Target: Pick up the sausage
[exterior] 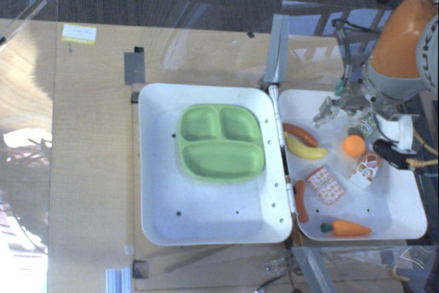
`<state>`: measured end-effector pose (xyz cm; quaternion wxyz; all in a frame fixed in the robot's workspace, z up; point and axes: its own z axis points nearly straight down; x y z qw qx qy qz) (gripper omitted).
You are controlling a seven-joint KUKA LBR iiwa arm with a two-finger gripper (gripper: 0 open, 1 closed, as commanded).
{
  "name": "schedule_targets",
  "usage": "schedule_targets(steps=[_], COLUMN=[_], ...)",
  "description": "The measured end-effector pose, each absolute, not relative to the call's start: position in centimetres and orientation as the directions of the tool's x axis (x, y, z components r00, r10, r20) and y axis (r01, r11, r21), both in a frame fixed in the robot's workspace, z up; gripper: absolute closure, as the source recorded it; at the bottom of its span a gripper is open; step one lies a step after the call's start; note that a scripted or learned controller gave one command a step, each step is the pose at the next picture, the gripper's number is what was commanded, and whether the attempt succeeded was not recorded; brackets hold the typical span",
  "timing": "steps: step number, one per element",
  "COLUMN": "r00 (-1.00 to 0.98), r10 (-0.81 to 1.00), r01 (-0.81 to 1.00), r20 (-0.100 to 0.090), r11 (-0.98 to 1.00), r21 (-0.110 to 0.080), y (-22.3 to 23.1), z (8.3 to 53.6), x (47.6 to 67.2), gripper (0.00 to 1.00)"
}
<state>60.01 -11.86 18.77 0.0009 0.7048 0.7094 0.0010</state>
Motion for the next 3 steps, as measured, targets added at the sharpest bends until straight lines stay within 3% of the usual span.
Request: schedule_targets(steps=[1, 2, 3], r00=[-0.074, -0.108, -0.11], r10=[0.997, 0.994, 0.994], r01=[0.997, 0.994, 0.994], r20=[-0.001, -0.001, -0.004], r11=[0.074, 0.108, 0.11], r21=[0.011, 0.009, 0.018], y=[-10.3, -9.9, -9.9], z=[8.8, 8.7, 10.0], x=[59.7, 62.5, 62.8], gripper=[0.0, 0.0, 1.0])
